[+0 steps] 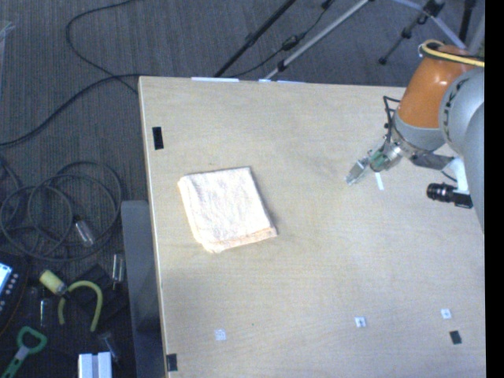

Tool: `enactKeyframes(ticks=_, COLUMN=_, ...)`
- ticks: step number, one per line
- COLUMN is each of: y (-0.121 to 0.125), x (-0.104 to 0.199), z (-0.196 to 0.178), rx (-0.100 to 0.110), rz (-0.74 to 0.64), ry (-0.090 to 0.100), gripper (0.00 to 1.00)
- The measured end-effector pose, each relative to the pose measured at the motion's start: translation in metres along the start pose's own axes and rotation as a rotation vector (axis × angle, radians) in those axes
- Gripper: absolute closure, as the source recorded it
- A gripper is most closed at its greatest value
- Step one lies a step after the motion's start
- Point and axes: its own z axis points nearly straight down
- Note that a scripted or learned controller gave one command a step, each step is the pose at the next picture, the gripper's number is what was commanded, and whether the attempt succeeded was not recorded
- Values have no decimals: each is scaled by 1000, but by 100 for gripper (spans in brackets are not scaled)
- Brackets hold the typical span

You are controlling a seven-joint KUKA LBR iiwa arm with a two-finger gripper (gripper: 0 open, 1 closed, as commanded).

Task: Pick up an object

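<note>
We're in approach phase, nothing grasped yet. Target = folded white cloth [227, 209], lying flat on the wooden bench top [331, 274], left-centre. Gripper [367, 168] sits well apart from it, off to the right, up near the arm's orange band [429, 93]. Fingers look slightly parted w/ nothing between them; they're small in frame, so we're only fairly sure.

To do this well, imo: traverse left until we're over the cloth, open wider before descent, come straight down on the thick folded edge at the near-right corner [268, 231] rather than mid-panel. Flat fabric gives little to pinch, so tips need to press into the layers, then close. Lift slowly & check the cloth comes up w/ us.
</note>
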Motion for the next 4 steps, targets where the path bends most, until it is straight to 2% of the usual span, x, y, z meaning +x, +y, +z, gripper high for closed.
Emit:
enactKeyframes(ticks=1, y=33, x=43, z=-61, rx=-2, rz=16, ry=7, gripper=100)
enactKeyframes(ticks=2, y=57, x=85, z=-86, rx=-2, rz=6, ry=8, gripper=100)
enactKeyframes(ticks=3, y=64, x=100, z=-40, rx=1, rz=-62, ry=6, gripper=100)
enactKeyframes(ticks=4, y=10, x=117, z=-284, rx=-2, rz=-75, ry=5, gripper=100)
